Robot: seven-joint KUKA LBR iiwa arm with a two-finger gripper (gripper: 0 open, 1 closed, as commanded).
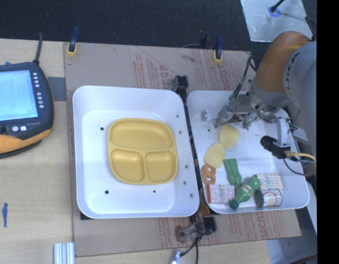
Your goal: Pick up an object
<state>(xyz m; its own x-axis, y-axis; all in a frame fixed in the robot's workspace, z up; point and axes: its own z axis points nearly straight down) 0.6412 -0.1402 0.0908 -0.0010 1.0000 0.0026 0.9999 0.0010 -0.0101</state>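
Observation:
The right bin [301, 199] holds a heap of small things. My gripper [234, 118] hangs low over the bin's far part, just above a pale yellow chip-shaped piece [228, 136]. A second yellow piece [215, 154] lies in front of it, with an orange pretzel [208, 173] beside the left wall. Nearer the front are a green block [232, 171], a green bottle [244, 192], a small can [270, 198] and a red-and-white packet [221, 193]. Nothing shows in the gripper's grasp.
The left bin [87, 147] carries a yellow divided plate [142, 150]. A tablet-like pendant [18, 106] lies on the bench at the far left. A patterned packet [269, 180] rests by the can. Clamps [218, 47] stand at the board's far edge.

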